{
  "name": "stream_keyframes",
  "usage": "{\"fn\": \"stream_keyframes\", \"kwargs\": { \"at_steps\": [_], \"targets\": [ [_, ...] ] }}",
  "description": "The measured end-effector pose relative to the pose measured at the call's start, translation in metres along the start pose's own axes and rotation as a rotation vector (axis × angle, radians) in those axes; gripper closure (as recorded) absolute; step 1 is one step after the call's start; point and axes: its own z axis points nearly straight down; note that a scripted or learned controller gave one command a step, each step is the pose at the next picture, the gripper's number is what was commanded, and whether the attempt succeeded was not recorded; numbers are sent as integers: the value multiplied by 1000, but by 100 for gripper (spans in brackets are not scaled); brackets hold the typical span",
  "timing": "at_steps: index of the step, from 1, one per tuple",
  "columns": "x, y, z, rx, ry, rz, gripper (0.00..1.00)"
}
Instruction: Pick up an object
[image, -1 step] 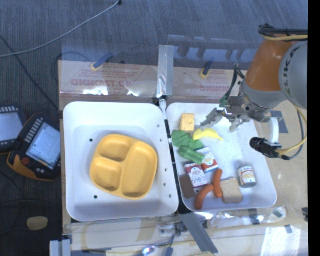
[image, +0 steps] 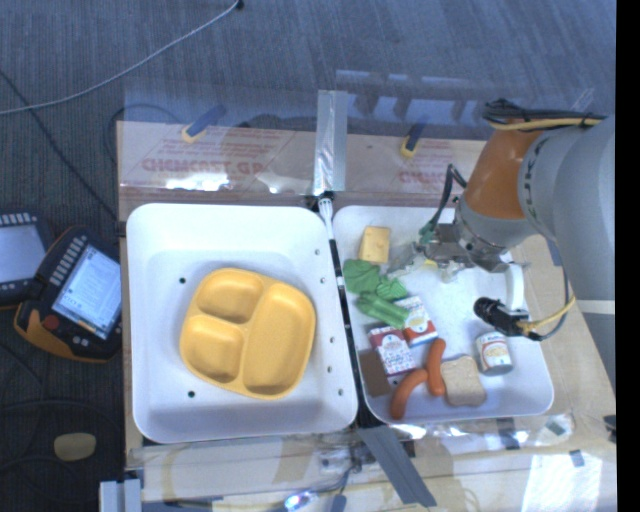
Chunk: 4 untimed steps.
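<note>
Pick not yet achieved: the gripper (image: 432, 252) sits low in the right bin (image: 535, 395) beside the cheese block (image: 375, 243), its state indeterminate, while the leafy greens (image: 378, 292), hot dog (image: 417, 376), bread slice (image: 462, 381) and can (image: 493, 352) all lie unlifted.

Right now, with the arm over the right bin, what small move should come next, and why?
Probably lower the tool toward the bin floor. It hangs at the right bin's upper part, beside the yellow block and above the green item, with nothing seen in it. Which of them it targets is unclear.
</note>
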Motion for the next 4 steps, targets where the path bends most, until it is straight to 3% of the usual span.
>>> {"fn": "stream_keyframes", "kwargs": {
  "at_steps": [1, 2, 3, 4],
  "targets": [
    [3, 2, 3, -12, -8, -101, 0],
    [17, -54, 3, -15, -3, -164, 0],
    [41, 15, 3, -15, -3, -172, 0],
    [42, 15, -6, -12, 1, -173, 100]
  ]
}}
